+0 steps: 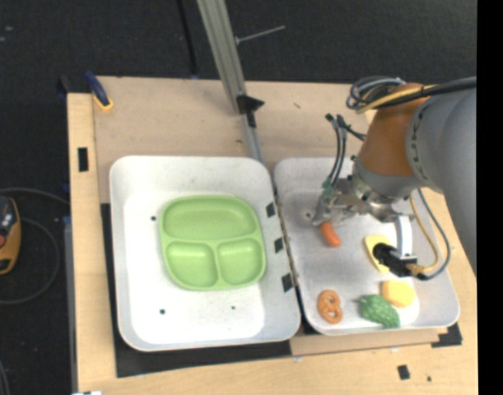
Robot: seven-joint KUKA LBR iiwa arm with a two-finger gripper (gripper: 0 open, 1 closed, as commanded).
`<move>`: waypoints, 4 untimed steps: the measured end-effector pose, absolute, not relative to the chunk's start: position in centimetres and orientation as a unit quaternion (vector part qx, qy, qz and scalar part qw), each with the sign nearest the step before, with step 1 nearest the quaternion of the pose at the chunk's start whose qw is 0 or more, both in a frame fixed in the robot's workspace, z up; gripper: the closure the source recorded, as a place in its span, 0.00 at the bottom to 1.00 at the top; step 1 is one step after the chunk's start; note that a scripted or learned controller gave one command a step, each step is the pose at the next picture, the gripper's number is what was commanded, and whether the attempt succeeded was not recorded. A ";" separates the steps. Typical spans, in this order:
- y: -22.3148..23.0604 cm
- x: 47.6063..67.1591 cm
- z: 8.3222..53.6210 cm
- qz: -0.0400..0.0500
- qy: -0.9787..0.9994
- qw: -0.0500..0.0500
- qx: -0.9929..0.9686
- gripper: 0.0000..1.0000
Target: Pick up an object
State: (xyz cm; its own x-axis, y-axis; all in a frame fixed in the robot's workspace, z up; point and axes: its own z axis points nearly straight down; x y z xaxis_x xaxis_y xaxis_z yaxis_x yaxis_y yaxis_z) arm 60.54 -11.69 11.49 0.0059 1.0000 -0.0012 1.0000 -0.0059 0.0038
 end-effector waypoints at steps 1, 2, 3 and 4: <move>-12.0 60.9 15.9 0.002 0.706 0.003 0.708 1.00; -12.2 61.1 21.3 0.002 0.708 0.003 0.706 1.00; -5.9 62.2 22.0 0.001 0.710 0.001 0.704 1.00; -0.8 62.8 21.5 0.001 0.710 0.000 0.705 1.00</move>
